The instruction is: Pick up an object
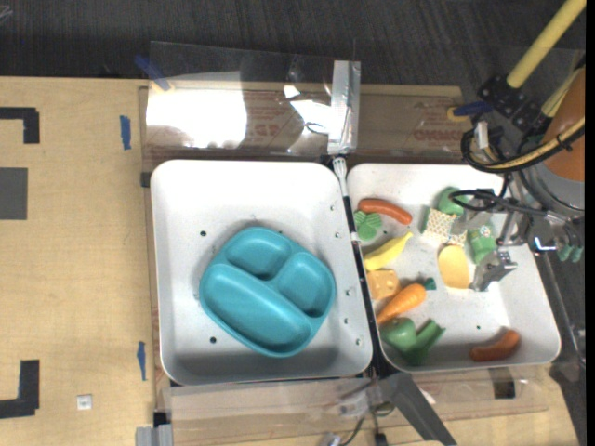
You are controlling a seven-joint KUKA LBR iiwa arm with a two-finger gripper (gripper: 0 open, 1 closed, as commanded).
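Observation:
The right bin (539, 295) holds several toy foods. Among them are a red chili (385, 211), a yellow banana (388, 250), a carrot (403, 299), a green pepper (415, 334), a brown sausage (494, 345), a yellow lemon-like piece (454, 267), a pale cracker-like piece (439, 221) and a green piece (482, 242). My gripper (494, 269) hangs over the right half of this bin, just right of the lemon-like piece and below the green piece. I see nothing held in it.
The left bin (177, 203) carries a teal divided plate (268, 289). The arm with its black cables (507, 147) comes in over the right bin's far right corner. A clear plastic sheet (251, 110) lies behind both bins.

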